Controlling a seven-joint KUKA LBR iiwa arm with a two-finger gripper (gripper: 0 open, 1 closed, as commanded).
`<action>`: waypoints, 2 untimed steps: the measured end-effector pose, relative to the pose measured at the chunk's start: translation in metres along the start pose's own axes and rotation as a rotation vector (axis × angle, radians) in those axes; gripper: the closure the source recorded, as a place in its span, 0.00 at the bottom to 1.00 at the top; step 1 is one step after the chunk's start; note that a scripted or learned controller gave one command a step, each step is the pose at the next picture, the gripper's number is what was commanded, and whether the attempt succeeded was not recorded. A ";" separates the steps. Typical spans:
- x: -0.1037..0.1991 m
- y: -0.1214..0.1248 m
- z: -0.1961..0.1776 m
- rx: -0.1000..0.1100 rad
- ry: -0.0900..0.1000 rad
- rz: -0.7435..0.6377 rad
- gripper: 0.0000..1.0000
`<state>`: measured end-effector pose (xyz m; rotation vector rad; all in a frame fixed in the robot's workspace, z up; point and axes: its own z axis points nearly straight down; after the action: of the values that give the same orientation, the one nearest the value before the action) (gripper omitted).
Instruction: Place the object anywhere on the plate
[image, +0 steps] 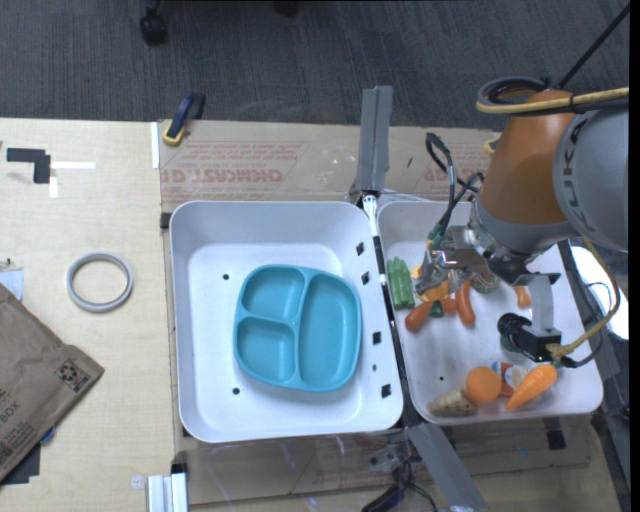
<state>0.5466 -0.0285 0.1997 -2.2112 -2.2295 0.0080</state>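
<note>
One pincer (437, 268) hangs low in the right bin (570, 400), over a cluster of toy food; whether it is clenched or released I cannot tell. Just beside the pincer lie a green piece (400, 282) and several orange carrots (452, 300), any of which may be the object. Farther from the pincer sits the blue plate (298, 328) in the left bin (200, 300), bare. This looks like the picking step; next comes a secure lift and a carry leftward over the divider.
</note>
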 end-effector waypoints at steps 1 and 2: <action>0.056 -0.013 0.007 0.001 0.001 0.160 1.00; 0.056 -0.013 0.007 0.000 0.001 0.160 0.00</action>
<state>0.5329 0.0273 0.1928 -2.3817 -2.0452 0.0072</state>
